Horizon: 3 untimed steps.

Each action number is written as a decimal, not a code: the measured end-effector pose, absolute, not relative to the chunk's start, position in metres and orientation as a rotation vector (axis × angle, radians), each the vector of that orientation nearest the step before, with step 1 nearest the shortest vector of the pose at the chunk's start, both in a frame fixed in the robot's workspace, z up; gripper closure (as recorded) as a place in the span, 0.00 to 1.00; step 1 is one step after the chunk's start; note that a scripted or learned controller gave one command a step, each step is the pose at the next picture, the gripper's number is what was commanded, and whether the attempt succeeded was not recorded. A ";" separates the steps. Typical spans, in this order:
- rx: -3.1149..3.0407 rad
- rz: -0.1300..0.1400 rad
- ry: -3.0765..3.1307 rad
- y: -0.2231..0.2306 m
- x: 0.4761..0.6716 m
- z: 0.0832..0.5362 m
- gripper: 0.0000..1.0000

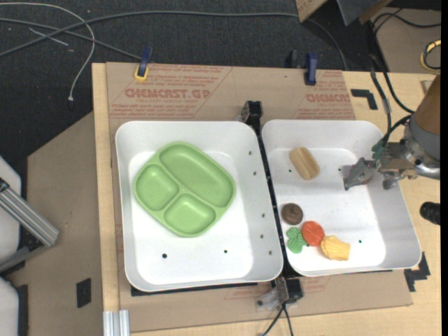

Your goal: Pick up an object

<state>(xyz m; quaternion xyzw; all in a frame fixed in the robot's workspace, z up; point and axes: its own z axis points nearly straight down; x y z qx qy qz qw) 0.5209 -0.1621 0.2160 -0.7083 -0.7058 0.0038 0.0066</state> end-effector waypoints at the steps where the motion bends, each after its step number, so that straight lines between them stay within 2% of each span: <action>1: -2.220 0.000 -2.221 -0.162 0.524 0.223 0.00; 3: -2.218 0.002 -2.217 -0.158 0.508 0.130 0.00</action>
